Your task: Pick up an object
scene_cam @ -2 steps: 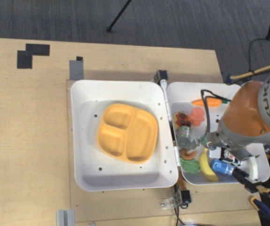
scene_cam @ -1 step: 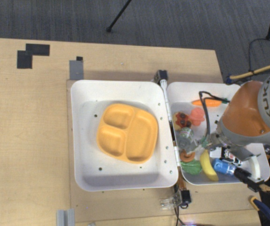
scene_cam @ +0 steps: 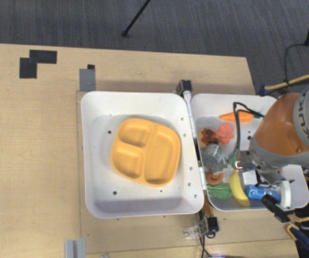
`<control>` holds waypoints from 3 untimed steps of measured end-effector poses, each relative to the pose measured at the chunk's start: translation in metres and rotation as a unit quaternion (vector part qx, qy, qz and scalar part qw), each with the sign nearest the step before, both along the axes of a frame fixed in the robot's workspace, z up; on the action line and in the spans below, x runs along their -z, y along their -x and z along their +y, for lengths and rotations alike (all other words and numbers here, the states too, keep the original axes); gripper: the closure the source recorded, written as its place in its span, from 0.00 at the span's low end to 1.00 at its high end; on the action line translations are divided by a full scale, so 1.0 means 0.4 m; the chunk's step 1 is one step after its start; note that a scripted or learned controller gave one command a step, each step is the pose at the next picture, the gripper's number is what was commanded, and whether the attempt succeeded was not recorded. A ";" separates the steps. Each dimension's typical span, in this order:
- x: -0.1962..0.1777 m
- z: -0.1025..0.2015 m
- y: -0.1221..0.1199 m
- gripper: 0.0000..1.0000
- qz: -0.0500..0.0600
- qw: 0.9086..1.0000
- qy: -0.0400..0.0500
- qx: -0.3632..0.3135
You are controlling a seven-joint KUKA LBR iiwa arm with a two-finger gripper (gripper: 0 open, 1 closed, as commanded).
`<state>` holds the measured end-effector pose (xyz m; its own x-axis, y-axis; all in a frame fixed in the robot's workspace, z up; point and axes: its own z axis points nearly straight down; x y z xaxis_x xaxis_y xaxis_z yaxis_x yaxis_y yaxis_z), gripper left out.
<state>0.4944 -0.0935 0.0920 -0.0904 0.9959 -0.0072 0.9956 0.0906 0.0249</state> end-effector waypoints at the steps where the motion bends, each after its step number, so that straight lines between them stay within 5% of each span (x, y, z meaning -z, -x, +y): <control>1: -0.002 -0.002 -0.017 0.00 -0.002 0.949 0.008 -0.314; 2: -0.028 0.007 -0.016 1.00 0.001 0.949 0.002 -0.316; 3: -0.232 0.110 0.016 1.00 0.010 0.907 0.004 -0.420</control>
